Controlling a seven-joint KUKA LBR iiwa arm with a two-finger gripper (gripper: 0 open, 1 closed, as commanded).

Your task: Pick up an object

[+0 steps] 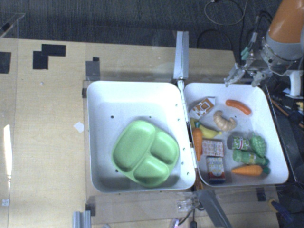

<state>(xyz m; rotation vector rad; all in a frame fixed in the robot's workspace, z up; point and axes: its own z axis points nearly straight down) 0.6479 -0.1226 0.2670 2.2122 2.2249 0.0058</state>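
From my seat the pincer (243,77) hangs spread and holding nothing at the right bin's (277,127) twelve o'clock rim, while the small cartons' (213,148) labels stay unreadable.

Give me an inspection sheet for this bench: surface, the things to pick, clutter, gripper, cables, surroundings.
Surface: wooden bench bearing two white bins side by side, left bin and right bin.
Job's things: right bin holds a sausage, a croissant, a banana, two carrots, one at the left wall and one near the front, green vegetables and small food boxes.
Clutter: green divided plate in the left bin.
Gripper: gripper open, above the right bin's far rim, holding nothing.
Cables: black cable loop on the floor behind the bench.
Surroundings: dark carpet; black markers on the bench.
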